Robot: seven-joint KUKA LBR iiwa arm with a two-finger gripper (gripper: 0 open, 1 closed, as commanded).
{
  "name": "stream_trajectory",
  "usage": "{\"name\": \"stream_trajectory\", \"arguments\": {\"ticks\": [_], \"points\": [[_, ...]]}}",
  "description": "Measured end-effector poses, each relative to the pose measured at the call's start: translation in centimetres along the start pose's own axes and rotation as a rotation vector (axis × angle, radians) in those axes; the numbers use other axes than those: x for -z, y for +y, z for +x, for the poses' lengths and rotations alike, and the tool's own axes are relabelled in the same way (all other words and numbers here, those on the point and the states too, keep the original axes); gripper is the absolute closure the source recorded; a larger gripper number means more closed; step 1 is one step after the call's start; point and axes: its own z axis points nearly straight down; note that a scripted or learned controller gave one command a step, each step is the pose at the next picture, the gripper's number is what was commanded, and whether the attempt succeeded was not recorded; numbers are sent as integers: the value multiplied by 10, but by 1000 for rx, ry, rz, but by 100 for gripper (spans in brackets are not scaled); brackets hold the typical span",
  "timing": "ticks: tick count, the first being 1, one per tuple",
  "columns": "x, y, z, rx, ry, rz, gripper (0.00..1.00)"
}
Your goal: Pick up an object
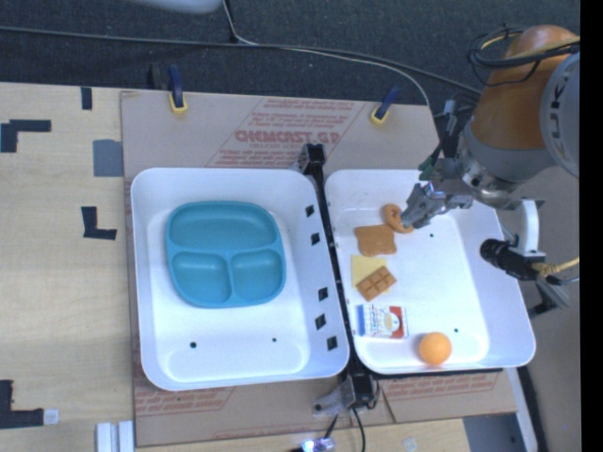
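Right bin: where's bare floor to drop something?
Right bin: bare along its right side, from the gripper down to the orange ball. Crowded on its left side: cookie, waffle, carton stacked near the divider.

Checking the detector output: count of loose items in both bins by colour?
Teal: 1, divided plate
Orange/brown: 3, ball, toast-shaped piece, small round piece at the gripper
Yellow: 1, square with brown block
White/red: 1, small carton
Total: 6

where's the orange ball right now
The orange ball sits in the near right corner of the right bin, just right of the small carton.
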Motion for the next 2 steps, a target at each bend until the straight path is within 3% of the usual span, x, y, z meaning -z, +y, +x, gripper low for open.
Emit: {"name": "stream_trajectory", "arguments": {"ticks": [2], "points": [[-15, -34, 110, 2, 0, 1, 100]]}}
